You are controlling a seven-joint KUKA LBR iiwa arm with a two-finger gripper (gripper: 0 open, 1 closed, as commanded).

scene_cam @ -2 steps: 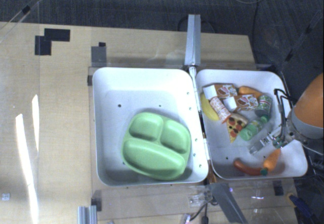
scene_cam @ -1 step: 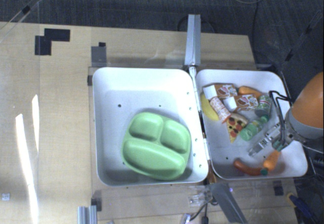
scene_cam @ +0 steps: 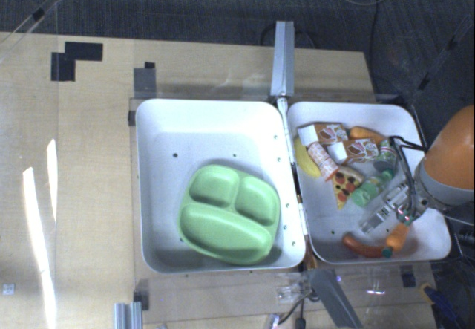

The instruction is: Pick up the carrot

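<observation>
The carrot point(scene_cam: 399, 237) is small and orange with a green tip. It lies near the front right corner of the right bin point(scene_cam: 438, 249), next to a reddish sausage point(scene_cam: 360, 246). My gripper point(scene_cam: 384, 215) is low inside that bin, reaching in from the right under the orange wrist band point(scene_cam: 453, 157). Its metal tip sits just above and left of the carrot, very close to it. Nothing shows as held.
Toy food crowds the back of the right bin: a banana point(scene_cam: 304, 157), a pizza slice point(scene_cam: 343, 186), a green bottle point(scene_cam: 367, 190), small packets point(scene_cam: 330, 134) and another orange piece point(scene_cam: 365, 132). A green divided plate point(scene_cam: 230, 212) lies in the left bin point(scene_cam: 159, 171).
</observation>
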